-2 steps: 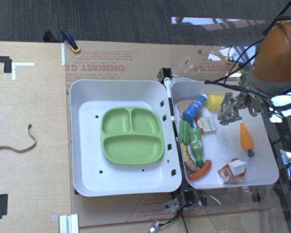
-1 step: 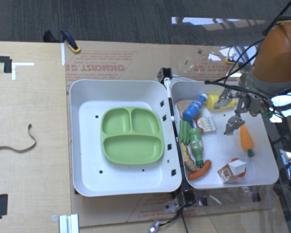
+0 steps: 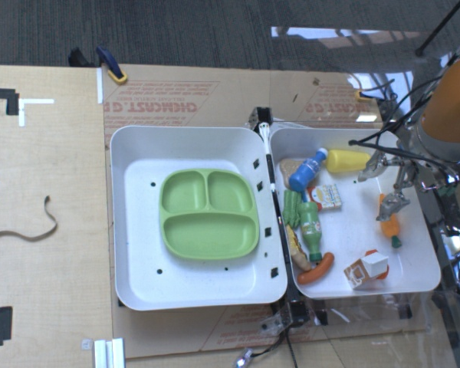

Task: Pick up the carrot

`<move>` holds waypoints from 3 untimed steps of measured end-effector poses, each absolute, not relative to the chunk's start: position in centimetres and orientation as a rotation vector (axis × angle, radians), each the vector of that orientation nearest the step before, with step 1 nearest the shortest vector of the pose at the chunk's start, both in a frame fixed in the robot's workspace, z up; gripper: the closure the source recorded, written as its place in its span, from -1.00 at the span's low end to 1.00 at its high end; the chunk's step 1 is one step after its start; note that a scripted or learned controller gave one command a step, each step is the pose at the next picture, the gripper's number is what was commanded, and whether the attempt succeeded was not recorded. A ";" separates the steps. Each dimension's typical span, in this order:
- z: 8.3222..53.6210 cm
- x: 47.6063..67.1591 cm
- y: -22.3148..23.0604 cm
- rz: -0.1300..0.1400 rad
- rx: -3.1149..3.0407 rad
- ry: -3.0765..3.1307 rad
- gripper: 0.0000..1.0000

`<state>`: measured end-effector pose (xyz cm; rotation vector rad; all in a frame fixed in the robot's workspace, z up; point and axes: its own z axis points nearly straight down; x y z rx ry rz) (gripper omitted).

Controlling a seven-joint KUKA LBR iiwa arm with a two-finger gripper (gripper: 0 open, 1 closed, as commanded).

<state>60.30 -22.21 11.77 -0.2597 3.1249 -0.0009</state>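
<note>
**A:** What does the overhead camera view show?

**B:** Two white bins side by side on the desk. The left bin (image 3: pixel 130 282) holds a green divided plate (image 3: pixel 209 213). In the right bin (image 3: pixel 414 278), the carrot (image 3: pixel 389 227) lies near the right wall, orange with a green tip. The hand (image 3: pixel 395 202) sits just above it, touching or nearly so. Whether it is spread or pinching, I cannot tell.

**A:** How should the grasp go?

**B:** I'd judge it best to centre on the orange body, not the green tip, and close across its narrow width. The carton (image 3: pixel 366 269) near the front edge and the yellow bottle (image 3: pixel 346 160) at the back stand apart, so crowding looks unlikely.
</note>
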 end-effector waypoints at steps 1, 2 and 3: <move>9.4 59.9 -21.8 0.005 -0.606 3.075 -1.00; 10.5 60.2 -21.8 0.000 -0.605 3.068 1.00; 16.3 55.0 -14.5 0.001 -0.305 3.122 1.00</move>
